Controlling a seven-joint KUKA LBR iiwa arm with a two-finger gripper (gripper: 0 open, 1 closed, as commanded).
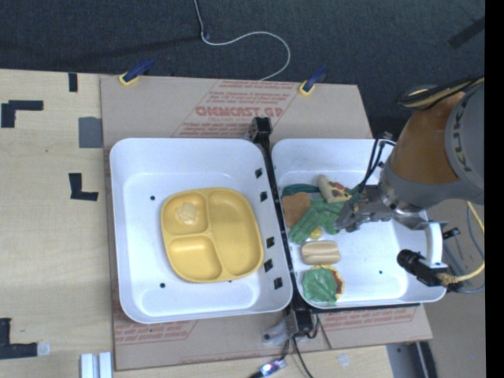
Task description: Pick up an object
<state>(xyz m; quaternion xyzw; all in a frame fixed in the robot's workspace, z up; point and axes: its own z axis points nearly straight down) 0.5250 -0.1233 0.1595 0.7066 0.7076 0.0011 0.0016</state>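
The grey arm with the orange band (429, 144) reaches in from the right and bends down into the right-hand shallow white bin (386, 286). Its gripper (352, 213) sits low among a cluster of toy food pieces at that bin's left side, placed there, by my judgement, to attempt a grasp on one of them.

Whether the gripper is spread or closed cannot be told; its tip is dark and merges with the items beneath it. No item is seen to be held.

Candidate objects, all in the right bin:
- a crumpled green leaf-shaped piece (313, 220), soft-looking and irregular, just beside the gripper, possibly touching it;
- a flat brown round slice (295, 207), partly under the leaf;
- a pale, speckled wedge-shaped piece (331, 188), near the bin's upper part;
- a tan bun-shaped roll (320, 251), smooth and rounded, lying apart below the leaf;
- a green rounded piece with a red and yellow edge (321, 284) near the front wall.

The left-hand white bin (130, 164) carries a yellow three-compartment plastic tray (211, 234), glossy with rounded corners. Both bins rest on a sheet of brown cardboard (228, 109) on the table (47, 211).
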